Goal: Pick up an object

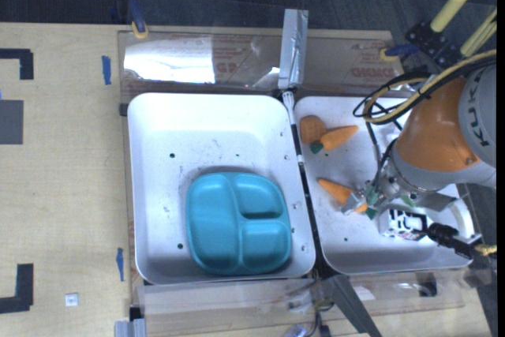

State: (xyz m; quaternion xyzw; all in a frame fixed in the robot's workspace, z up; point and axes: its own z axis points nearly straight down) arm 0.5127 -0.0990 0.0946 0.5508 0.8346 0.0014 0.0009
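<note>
On the bench point(55, 170), the end effector point(369, 200) sits low in the right bin point(347, 249) at a small carrot point(334, 189), its opening impossible to tell, so it should centre over that carrot before closing, clear of the farther carrot point(338, 138).

The pale wooden bench point(63, 170) carries two shallow white bins set side by side, their inner rims touching along a line running from twelve to six o'clock. The left bin point(150, 122) sits near the middle of the view; the right bin point(347, 249) lies at its three o'clock side. A clear plastic panel point(205, 55) stands along the bins' twelve o'clock edge. Short blue tape strips point(106, 69) mark the wood at the left bin's ten o'clock.
</note>
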